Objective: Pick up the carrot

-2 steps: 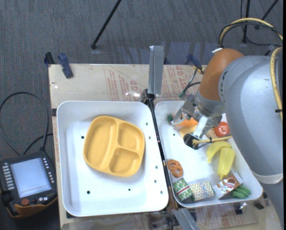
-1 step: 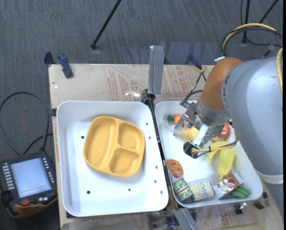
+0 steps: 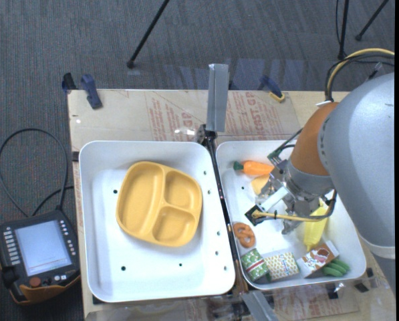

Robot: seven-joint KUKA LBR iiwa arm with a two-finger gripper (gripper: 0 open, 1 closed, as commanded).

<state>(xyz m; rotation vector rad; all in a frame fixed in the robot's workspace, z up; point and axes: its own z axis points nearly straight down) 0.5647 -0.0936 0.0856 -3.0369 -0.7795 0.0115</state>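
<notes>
Camera view.
Asker: Where's the carrot [image 3: 257, 168]?
Me: Right of the yellow plate [image 3: 160, 203], level with its far edge. My gripper [image 3: 289, 212] hovers farther right; whether it's open, I cannot tell. I'd centre across the carrot before descending.

I see my arm [image 3: 369, 159] reaching in from the right and bending steeply down over the right bin [image 3: 234, 196], with its orange band [image 3: 311, 146] toward the far edge. The gripper [image 3: 291, 214] hangs low above the bin's middle, pointing down.

Orange carrot [image 3: 258, 168], yellow plate [image 3: 129, 206], brown pretzel [image 3: 243, 233], 2 white bins [image 3: 95, 246]
</notes>
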